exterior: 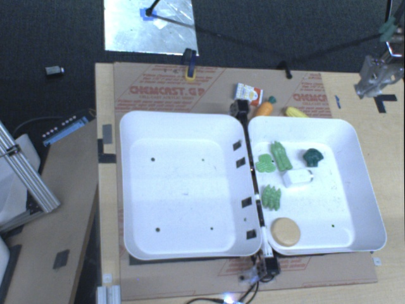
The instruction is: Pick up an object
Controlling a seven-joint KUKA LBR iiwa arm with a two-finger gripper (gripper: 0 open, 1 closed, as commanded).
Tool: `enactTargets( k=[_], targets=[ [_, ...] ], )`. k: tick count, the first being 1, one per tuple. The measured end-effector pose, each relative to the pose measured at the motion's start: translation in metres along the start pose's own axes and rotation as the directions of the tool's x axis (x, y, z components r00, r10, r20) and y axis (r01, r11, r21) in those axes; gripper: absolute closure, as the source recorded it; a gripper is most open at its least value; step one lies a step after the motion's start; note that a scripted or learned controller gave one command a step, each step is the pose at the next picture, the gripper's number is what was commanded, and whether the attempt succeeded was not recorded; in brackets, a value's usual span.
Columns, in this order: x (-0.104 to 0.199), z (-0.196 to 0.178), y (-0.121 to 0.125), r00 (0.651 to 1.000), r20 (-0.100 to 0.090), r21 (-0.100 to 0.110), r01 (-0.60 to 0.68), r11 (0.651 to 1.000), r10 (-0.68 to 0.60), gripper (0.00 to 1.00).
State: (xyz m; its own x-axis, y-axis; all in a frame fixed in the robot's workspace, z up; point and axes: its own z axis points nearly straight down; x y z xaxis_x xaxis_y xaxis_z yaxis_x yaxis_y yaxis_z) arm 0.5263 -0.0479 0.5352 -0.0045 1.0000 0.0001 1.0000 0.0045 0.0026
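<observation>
Tool (378, 75) hangs at two o'clock, off the right bin (364, 170); I cannot tell its grip; green toys (280, 156) lie inside.

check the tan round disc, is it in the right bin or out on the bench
In. The tan disc lies flat on the floor of the right bin, near its front left corner, inside the rim.

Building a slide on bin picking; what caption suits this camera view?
Gripper above the bench's far right corner; right bin holds green toys, a white block and a tan disc.
</observation>
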Motion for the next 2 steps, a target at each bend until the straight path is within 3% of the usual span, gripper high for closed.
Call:
enactTargets(
  k=[2],
  targets=[
    [0.019, 0.0, 0.041, 1.0, 0.001, -0.002, 0.0, 1.0, 0.0, 1.0]
  ],
)
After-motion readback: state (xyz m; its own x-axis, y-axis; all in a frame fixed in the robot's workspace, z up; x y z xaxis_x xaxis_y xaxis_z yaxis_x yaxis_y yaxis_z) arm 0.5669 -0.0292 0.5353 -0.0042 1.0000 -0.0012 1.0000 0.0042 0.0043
